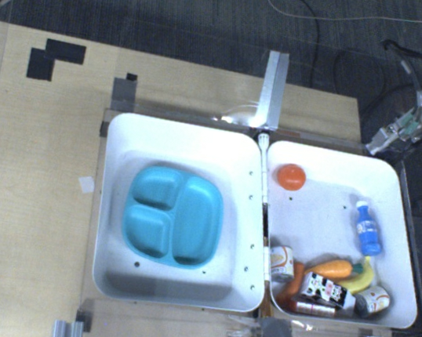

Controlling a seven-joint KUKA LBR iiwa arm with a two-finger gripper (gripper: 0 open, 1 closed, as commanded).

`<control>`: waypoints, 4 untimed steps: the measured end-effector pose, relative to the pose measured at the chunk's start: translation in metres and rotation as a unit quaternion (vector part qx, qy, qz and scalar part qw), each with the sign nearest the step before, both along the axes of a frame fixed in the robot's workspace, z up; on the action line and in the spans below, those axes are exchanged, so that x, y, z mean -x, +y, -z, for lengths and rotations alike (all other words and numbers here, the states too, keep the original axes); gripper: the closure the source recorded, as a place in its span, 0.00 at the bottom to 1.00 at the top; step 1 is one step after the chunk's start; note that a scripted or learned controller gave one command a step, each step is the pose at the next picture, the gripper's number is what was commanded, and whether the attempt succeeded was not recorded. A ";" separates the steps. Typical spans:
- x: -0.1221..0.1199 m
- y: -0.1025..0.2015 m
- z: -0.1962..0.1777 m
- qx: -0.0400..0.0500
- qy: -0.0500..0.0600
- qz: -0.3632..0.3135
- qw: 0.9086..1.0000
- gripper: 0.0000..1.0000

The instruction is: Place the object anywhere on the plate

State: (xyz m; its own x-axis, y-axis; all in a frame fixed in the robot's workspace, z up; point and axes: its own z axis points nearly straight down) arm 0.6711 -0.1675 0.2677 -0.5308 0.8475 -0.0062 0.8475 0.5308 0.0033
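A blue plate (173, 215) with three compartments lies in the left bin (121, 157). The right bin (397, 193) holds an orange ball (291, 176) near its far left corner, a small blue bottle (367, 228) by its right side, and a heap at the near edge: a can (281, 261), an orange carrot-like piece (330, 268), a banana (362, 278) and a black box (326, 291). My gripper (380, 141) hangs above the far right corner of the right bin, outside its rim, with nothing seen in it.
A metal post (272, 90) stands behind the seam between the bins. Cables (320, 30) trail over the dark floor at the back. Bare bench wood stretches to the left of the bins.
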 end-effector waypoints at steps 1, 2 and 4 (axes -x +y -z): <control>0.007 0.065 -0.026 -0.002 0.000 0.119 0.993 1.00; 0.093 0.101 0.028 -0.002 0.002 0.139 0.990 1.00; 0.091 0.102 0.017 -0.002 0.000 0.137 0.991 1.00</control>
State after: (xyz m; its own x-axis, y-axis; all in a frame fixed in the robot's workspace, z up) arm 0.5803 -0.0656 0.2504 -0.2804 0.9599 -0.0022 0.9599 0.2804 0.0061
